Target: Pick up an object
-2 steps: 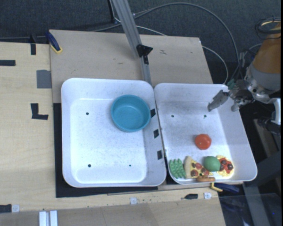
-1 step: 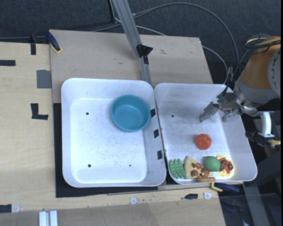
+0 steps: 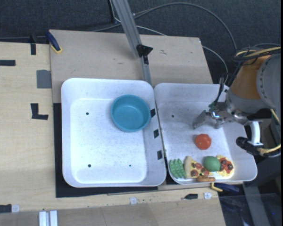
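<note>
My gripper hangs over the middle of the right bin, open, with nothing between its fingers. A red tomato-like ball lies just below it, apart from the fingers. Along the bin's front edge lie a green ridged piece, a pizza slice, a green round fruit and a second yellow, red-dotted piece. In the left bin a blue bowl stands upright near the back right corner.
The grey arm with its orange band reaches in from the right over the right bin's edge. A slanted metal pole comes down to the gap between the bins at the back. Cables run across the bench behind.
</note>
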`<state>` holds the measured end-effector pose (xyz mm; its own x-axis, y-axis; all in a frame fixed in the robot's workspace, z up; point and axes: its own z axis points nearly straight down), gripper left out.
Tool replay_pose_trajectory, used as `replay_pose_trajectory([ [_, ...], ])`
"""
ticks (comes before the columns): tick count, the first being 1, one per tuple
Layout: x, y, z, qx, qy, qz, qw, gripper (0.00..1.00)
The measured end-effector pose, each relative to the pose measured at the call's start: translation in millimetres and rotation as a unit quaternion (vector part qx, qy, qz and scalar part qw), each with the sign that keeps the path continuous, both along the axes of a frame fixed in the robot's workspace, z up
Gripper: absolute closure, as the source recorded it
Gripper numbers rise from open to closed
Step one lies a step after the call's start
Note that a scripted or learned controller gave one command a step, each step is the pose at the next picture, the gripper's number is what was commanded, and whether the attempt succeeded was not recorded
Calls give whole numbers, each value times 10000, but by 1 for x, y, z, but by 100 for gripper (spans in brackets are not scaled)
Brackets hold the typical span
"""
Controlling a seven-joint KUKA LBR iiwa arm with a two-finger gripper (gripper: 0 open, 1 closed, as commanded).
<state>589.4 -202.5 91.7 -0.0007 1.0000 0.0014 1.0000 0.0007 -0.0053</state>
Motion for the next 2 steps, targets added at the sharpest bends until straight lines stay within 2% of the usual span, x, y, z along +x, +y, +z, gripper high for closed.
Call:
replay_pose_trajectory([
  [1,1,0,13,-8,-24,3,10000,100],
  [2,2,4,75,-13,-51,1,10000,100],
])
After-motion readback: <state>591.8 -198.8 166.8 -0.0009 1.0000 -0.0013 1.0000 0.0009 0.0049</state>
